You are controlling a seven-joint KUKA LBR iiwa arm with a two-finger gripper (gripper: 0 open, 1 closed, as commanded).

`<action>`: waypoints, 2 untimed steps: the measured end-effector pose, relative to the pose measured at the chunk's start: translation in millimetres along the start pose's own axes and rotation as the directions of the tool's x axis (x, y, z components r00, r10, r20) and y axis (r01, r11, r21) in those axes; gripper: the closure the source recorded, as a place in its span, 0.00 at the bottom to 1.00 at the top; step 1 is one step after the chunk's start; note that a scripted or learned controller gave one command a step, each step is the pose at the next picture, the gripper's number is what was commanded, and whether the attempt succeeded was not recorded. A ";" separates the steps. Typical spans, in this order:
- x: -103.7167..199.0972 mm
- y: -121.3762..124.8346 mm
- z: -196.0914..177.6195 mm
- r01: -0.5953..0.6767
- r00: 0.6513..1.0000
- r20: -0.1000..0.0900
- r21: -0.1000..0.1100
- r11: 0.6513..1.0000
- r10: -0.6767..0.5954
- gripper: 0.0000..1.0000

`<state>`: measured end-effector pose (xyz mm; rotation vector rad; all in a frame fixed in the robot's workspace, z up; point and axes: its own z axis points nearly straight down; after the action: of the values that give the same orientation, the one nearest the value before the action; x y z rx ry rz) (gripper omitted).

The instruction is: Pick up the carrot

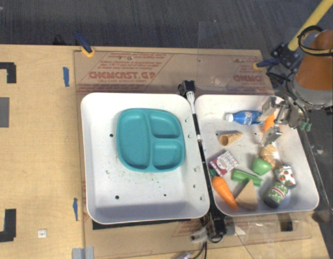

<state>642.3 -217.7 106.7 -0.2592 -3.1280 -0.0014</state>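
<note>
the gripper (275, 124) is hovering at the right bin's (312, 198) two o'clock (finger state i cannot tell), the carrot (224, 191) lying toward seven o'clock, long axis running eleven-to-five.

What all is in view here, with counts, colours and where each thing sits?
bins: 2, white, side by side on the bench
plate: 1, teal, divided, in the left bin
carrot: 1, orange, right bin, near front left
bottle: 1, blue and white, right bin, back
cone: 1, tan, right bin, below the bottle
packet: 1, pink and white, right bin, left of middle
wedge: 1, tan, right bin, front, beside the carrot
can: 1, dark green, right bin, front right
green toys: about 2, right bin, middle
arm: 1, grey with orange band, top right
claw: 1, over the right bin's back right
</note>
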 end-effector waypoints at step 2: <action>0.2 0.5 -8.5 0.000 1.000 -0.001 0.000 1.000 0.000 0.00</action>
<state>642.2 -217.1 115.2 -0.2592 -3.1273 -0.0022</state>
